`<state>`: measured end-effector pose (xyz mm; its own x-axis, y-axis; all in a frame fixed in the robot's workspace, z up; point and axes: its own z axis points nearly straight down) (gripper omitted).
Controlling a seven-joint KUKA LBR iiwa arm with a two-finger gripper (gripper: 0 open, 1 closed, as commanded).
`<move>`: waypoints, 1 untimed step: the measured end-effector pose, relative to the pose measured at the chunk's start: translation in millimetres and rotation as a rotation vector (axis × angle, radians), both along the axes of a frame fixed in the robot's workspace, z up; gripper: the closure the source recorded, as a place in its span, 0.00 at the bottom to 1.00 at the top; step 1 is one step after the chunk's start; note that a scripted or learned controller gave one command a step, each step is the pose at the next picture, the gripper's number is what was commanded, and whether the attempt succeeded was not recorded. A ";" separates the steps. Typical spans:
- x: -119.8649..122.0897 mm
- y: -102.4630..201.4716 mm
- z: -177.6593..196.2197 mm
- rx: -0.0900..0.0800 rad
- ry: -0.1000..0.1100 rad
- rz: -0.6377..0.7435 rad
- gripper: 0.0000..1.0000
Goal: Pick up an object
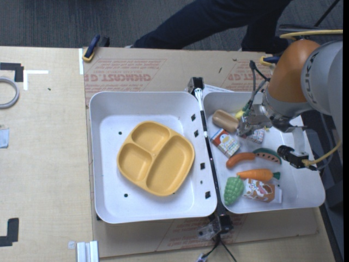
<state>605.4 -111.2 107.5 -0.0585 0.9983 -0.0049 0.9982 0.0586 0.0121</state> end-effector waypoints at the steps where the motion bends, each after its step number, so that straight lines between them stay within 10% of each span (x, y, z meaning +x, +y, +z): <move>1: -15.0 11.6 172.7 0.002 0.011 0.043 1.00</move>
<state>590.4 -99.7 280.2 -0.1010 0.9949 -0.0017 0.9949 0.1010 0.0010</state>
